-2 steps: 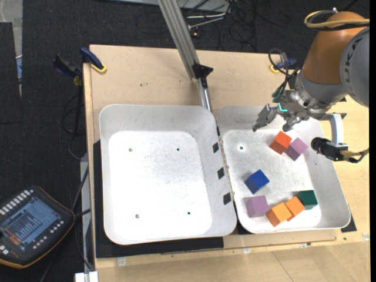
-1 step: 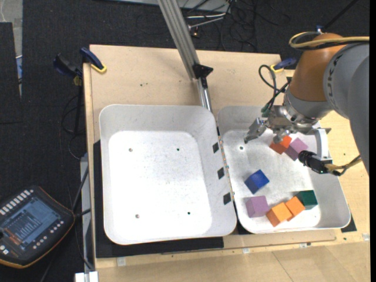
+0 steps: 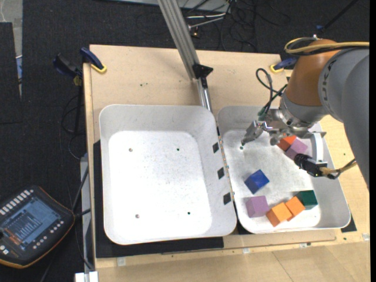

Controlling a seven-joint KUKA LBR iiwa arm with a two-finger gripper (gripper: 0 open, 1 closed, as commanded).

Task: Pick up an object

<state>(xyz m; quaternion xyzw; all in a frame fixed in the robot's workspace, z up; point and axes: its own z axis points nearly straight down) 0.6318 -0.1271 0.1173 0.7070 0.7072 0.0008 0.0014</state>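
1. While the arm [image 3: 329, 81] reaches in from the right edge of the bench [image 3: 147, 75], we see its gripper [image 3: 256, 135] low over the right bin [image 3: 235, 119], near that bin's far left corner.
2. We make out two thin fingers spread apart in a narrow V, and we see nothing between them; the tips point down toward the bin floor close to its left wall.
3. We count several blocks in the right bin. A blue block [image 3: 257, 181] lies near the middle of the floor, well apart from the fingertips.
4. Along the near edge we find a purple block [image 3: 256, 205], an orange block [image 3: 279, 212] just beside it, and a green block [image 3: 306, 200] touching the orange one on its right.
5. Under the wrist, toward the bin's right wall, we see another orange block [image 3: 286, 142] and a pale purple block [image 3: 298, 148] touching it; both are partly hidden by the gripper body.
6. We note the left bin [image 3: 155, 169] alongside, its right rim meeting the right bin's left rim.
7. We also see a handheld control pendant [image 3: 29, 225] off the bench's near left corner, and a metal pole [image 3: 182, 34] slanting over the far edge.
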